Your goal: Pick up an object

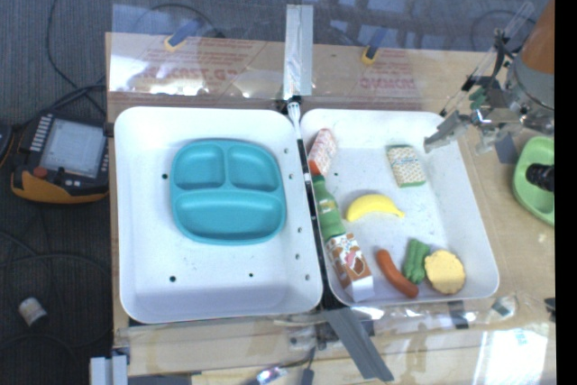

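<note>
My gripper (458, 138) hangs over the right bin's (478, 221) upper right corner, open, with nothing between its fingers. Just left of and below it lies a small speckled cracker packet (406, 165). A yellow banana (373, 207) rests mid-bin. Along the bin's left wall lie a red-and-white can (322, 149), a green bottle (326, 212) and a red-brown carton (348, 262). At the front right sit an orange sausage (397, 273), a green vegetable (416, 259) and a yellow round item (444, 271).
The left bin (144, 284) holds a blue divided plate (227, 191). A green object (538, 176) stands on the bench right of the right bin, close under the arm. A handheld pendant (63, 153) lies on the floor at far left.
</note>
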`<state>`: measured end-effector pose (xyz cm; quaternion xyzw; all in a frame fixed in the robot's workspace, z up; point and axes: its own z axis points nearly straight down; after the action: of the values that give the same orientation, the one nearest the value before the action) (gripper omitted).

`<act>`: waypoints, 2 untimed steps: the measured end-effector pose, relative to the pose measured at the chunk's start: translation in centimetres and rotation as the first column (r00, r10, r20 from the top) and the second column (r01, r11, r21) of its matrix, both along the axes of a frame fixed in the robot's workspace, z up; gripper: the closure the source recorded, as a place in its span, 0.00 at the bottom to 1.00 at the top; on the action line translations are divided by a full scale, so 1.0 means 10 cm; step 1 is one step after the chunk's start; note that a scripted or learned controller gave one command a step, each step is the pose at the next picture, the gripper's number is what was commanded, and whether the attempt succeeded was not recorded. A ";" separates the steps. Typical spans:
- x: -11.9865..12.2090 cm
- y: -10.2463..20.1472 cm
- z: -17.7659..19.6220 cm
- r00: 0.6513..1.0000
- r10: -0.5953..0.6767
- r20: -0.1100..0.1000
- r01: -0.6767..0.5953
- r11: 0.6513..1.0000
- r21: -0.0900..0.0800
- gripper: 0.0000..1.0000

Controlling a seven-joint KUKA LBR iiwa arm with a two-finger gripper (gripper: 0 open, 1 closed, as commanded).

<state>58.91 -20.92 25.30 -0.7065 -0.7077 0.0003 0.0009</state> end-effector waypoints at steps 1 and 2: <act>-0.22 0.20 -0.01 1.000 -0.007 0.000 0.007 1.000 -0.001 0.00; 0.20 0.06 -1.59 1.000 0.030 0.001 -0.030 1.000 0.000 0.00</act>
<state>60.87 -20.36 9.41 -0.6958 -0.7182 -0.0002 0.0005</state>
